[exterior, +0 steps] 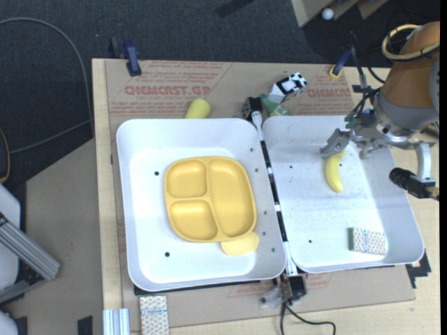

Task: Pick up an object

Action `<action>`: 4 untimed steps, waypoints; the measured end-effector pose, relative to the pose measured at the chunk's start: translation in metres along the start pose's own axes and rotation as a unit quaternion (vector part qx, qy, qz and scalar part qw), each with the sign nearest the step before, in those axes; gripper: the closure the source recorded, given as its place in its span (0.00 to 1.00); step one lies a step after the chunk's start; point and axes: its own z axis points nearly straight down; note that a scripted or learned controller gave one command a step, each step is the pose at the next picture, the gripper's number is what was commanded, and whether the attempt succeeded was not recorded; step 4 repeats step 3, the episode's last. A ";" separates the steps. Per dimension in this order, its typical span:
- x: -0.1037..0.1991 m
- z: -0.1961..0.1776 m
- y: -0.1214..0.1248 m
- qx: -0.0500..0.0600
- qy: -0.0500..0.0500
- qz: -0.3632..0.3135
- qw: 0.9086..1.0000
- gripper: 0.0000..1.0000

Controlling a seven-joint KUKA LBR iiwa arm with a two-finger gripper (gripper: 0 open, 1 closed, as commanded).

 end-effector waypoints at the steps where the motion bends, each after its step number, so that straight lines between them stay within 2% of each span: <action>1: -0.010 0.076 0.013 0.000 0.001 0.000 1.000 0.00; 2: -0.010 0.064 0.014 -0.002 0.000 0.000 1.000 1.00; 3: 0.036 0.075 0.051 0.003 0.000 0.000 1.000 1.00; 4: 0.036 0.075 0.051 0.003 0.000 0.000 1.000 1.00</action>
